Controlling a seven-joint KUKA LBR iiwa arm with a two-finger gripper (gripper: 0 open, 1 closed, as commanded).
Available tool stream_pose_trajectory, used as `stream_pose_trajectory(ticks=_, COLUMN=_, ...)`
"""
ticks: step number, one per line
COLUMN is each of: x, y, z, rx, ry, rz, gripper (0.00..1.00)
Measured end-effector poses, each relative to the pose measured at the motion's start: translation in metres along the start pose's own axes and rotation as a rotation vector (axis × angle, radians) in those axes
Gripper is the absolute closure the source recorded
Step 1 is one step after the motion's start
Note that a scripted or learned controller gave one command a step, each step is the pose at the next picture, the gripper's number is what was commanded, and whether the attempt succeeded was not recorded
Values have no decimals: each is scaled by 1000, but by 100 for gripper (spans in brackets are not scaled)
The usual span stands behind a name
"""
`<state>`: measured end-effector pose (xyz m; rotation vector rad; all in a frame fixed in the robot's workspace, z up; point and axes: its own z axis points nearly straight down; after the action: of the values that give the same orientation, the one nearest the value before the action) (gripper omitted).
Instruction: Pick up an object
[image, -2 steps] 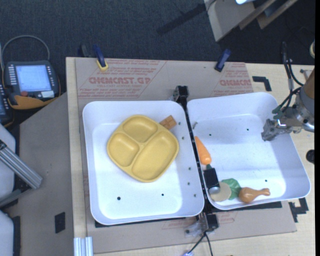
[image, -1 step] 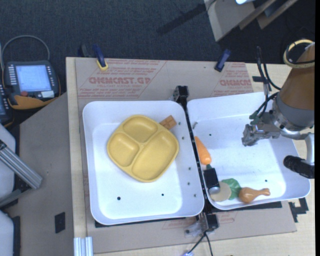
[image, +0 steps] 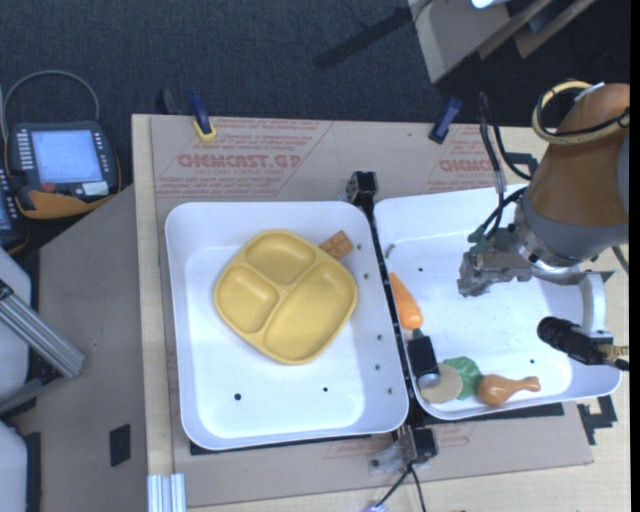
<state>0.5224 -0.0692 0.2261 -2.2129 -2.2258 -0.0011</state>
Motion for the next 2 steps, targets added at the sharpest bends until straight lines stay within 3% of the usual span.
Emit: stream_pose_trajectory(ticks=2, x=92, y=-13, z=6, rx=1, ry=0, rz=0, gripper=100)
